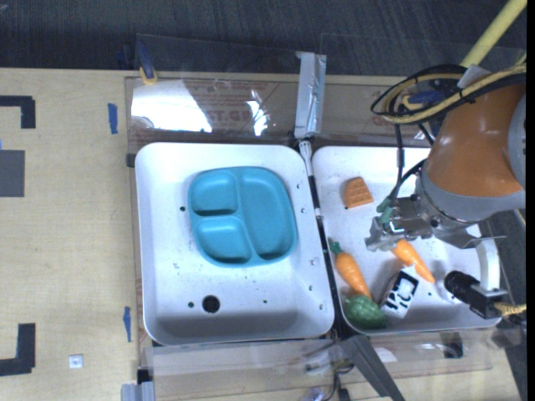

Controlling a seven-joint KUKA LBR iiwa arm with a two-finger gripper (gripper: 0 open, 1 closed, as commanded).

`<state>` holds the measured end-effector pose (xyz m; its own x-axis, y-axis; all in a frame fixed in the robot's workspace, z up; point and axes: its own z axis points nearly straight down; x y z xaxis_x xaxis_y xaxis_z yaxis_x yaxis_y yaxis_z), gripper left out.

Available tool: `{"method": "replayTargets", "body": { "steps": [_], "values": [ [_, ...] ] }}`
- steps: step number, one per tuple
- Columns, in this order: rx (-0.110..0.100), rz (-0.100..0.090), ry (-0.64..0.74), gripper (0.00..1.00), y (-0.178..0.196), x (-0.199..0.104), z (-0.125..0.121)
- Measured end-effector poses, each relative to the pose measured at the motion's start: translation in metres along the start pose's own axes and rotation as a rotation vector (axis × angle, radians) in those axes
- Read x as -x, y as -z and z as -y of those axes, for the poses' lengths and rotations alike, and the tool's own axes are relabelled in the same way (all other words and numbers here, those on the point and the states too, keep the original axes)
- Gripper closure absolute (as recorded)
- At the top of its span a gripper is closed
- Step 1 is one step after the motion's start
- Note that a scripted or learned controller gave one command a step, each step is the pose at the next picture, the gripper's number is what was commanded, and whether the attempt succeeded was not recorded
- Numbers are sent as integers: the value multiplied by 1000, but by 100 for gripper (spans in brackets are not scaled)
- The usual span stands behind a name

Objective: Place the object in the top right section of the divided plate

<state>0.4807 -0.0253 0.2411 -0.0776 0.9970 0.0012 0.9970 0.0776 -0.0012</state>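
A: Which object is the task's thing, and where is it?

B: By my reading, the small orange plastic carrot in the right white bin. It lies tilted just under the two-finger gripper, its upper end touching or tucked beneath the metal fingertips. Whether it rests on the bin floor or hangs lifted, I cannot tell.

A: So is it pinched?

B: I cannot tell. The wrist covers the fingers from above, so their spread is hidden, and I won't call it a hold.

A: Where must it go?

B: Into the light blue divided plastic plate, which sits in the middle of the left white bin, well apart from the carrot. The large compartment on the plate's right side looks like the target, presumably set flat and central so the arm can lower straight in.

A: What else is nearby?

B: A second orange toy carrot with a green leafy top lies against the wall between the bins, with a green bumpy toy vegetable touching its lower end. A black-and-white printed block sits just beside the gripped-at carrot, and an orange ridged wafer-shaped piece lies nearer the back.

A: Any risk?

B: The block's closeness could crowd the fingers, I judge.
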Motion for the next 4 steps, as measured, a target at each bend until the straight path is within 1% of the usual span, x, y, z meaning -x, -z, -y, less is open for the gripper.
{"method": "replayTargets", "body": {
  "steps": [1,2,3,4],
  "values": [
    [-3,0,281,100,-51,-103,-6],
    [8,1,576,100,99,-193,-38],
    [-2,1,797,100,25,-239,-70],
    [7,4,729,100,68,-195,-108]
  ]
}}
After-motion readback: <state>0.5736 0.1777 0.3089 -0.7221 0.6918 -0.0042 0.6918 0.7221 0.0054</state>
